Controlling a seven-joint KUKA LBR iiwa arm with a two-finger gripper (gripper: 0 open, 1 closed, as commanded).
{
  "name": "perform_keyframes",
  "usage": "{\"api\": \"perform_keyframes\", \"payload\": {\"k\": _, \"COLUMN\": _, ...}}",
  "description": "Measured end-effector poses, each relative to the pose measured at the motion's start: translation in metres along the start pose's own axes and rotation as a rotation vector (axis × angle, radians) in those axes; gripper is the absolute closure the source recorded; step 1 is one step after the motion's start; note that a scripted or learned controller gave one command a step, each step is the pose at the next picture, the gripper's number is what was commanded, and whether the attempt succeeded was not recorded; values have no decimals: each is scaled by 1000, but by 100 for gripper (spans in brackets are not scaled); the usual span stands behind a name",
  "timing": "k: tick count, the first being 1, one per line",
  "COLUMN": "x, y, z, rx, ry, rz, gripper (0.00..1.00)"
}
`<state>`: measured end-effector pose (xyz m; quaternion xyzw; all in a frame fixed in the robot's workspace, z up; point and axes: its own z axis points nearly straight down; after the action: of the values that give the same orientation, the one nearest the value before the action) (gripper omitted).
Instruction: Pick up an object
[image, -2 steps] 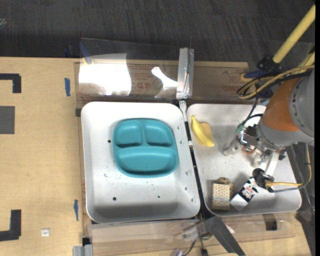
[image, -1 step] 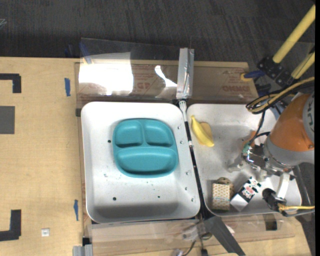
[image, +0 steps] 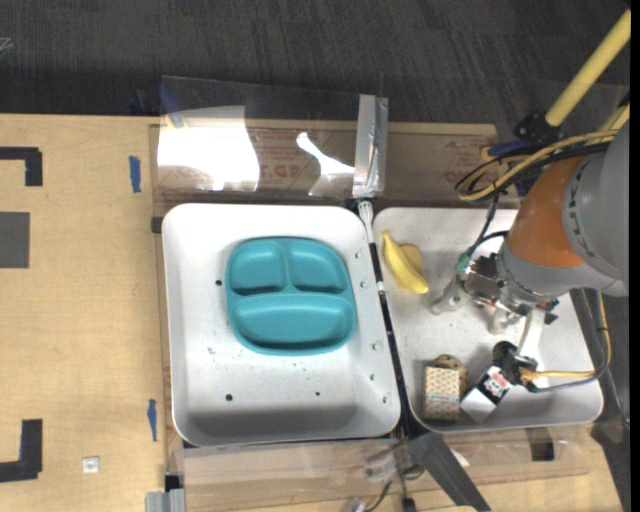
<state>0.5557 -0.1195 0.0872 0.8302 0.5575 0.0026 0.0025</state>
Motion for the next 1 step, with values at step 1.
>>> {"api": "perform_keyframes", "payload": {"k": 1, "x": -13, "y": 43, "z": -47, "rx": 4, "ry": -1, "rz": -306, "gripper": 0}}
